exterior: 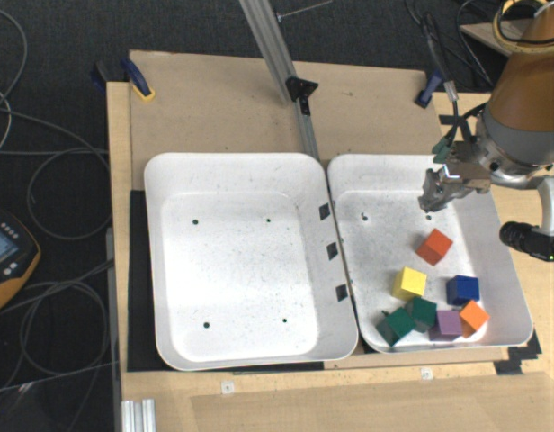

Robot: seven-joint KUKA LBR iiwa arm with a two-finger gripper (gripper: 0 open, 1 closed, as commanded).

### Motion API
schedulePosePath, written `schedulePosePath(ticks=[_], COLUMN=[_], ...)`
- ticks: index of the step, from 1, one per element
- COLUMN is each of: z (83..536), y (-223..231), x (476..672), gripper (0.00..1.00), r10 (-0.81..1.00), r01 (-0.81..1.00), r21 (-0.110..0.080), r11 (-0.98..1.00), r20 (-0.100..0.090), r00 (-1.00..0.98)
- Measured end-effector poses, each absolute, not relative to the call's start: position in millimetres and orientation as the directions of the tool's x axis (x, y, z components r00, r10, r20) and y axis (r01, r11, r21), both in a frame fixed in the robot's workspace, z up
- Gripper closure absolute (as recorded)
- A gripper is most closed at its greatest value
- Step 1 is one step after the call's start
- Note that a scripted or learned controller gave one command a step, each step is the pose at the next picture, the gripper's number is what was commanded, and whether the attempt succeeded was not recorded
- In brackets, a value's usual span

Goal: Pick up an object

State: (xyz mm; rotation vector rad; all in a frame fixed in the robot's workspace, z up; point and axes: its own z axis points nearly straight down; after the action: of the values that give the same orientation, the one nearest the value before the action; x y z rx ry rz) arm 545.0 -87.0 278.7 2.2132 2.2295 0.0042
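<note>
Claw (432, 200) hangs over right bin (367, 187), near its back edge; finger state can't tell. Red block (434, 246) just below; other blocks by front-right corner.

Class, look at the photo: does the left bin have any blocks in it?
No: the blocks, such as the yellow block, all lie in the right bin; the left bin holds none.

two white bins (169, 187) sit on the surface, and seven blocks: one red (434, 246), one yellow (409, 283), one blue (462, 289), one orange (474, 315), one purple (449, 323) and two green (410, 318).
</note>
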Motion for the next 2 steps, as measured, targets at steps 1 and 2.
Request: schedulePosePath(ticks=[1,2], z=[277,280], y=[-27,27], x=[558.3,577.9], gripper=[1.00,1.00], r10=[1.000,1.000], r01=[1.000,1.000], r21=[0.001,0.002], r11=[0.008,0.007], r20=[0.002,0.002], r00=[-0.008,-0.007])
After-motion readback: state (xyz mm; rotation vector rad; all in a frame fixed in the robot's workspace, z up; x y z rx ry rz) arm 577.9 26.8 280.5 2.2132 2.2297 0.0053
